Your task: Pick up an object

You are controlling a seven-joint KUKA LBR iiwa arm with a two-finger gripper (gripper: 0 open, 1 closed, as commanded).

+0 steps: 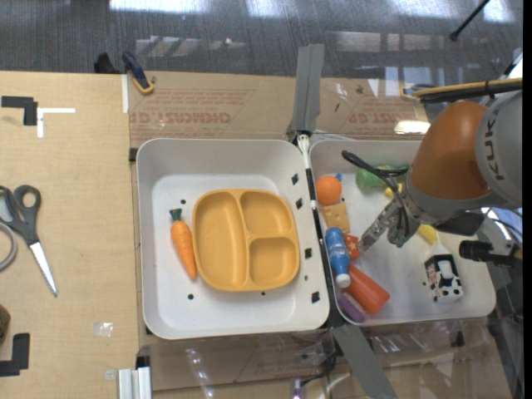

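My gripper (pixel 384 229), whose state I cannot tell, hangs in the right bin (pixel 474 306) beside the blue bottle (pixel 337 256), whose long axis runs near-to-far.

A robotics lab or test workshop, seen from above. A pale wooden desk (pixel 66 223) is carrying two shallow white bins (pixel 154 239) sitting side by side on flattened cardboard (pixel 216 110), with metal brackets holding them in place. A grey industrial robot arm (pixel 453 160) with an orange band is reaching in from the right. Scissors (pixel 32 231) are lying on the desk near black tape marks (pixel 23 108). Toy food and a yellow divided plate (pixel 246 239) are filling the bins as test props.
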